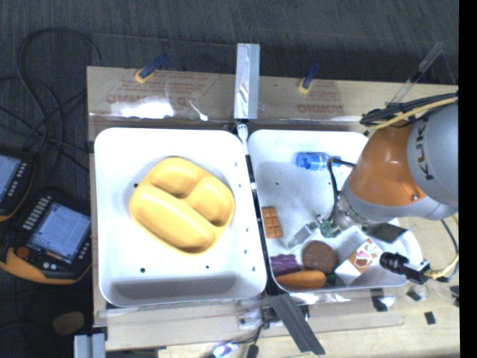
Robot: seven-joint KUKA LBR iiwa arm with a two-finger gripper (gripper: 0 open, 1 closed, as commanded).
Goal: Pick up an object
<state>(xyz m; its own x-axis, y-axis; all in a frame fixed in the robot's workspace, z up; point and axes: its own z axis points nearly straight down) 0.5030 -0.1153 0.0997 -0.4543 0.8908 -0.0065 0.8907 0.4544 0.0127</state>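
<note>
The grey arm with its orange band (387, 174) reaches in from the right over the right white bin (277, 151). Its tool (328, 228) sits low in that bin, just above a round brown cookie-like disc (320, 256); I cannot tell whether it is apart or together. Along the bin's near edge lie a purple piece (283, 262), an orange carrot-shaped piece (301, 279) and a small white printed packet (361, 259). A blue bottle-like item (311, 159) lies near the far wall. The left white bin (112, 200) holds a large yellow lumpy mass (181, 203).
</note>
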